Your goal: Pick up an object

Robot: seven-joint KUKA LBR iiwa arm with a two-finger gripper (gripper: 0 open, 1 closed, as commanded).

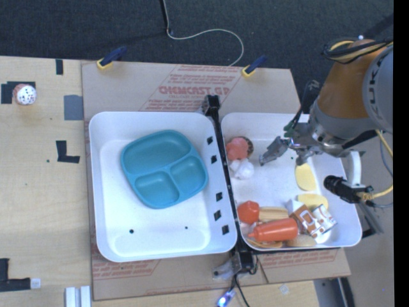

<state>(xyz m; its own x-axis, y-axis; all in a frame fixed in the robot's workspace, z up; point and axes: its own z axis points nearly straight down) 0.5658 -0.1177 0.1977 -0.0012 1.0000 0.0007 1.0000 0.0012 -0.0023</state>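
Two shallow white bins (105, 171) side by side; one blue three-compartment plastic plate (164, 168); two yellow banana-like pieces (307, 178); one long orange carrot-shaped toy (276, 230); two blue-and-yellow clamps (112, 57).

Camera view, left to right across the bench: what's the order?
Die → blue divided plate in the left bin → pink round toy → gripper → yellow piece in the right bin.

Bulky grey KUKA arm (383, 88) with a broad orange band (345, 91) above the wrist, yellow cable (342, 45) looped over it, dark metal two-finger gripper (281, 147), black side fittings.
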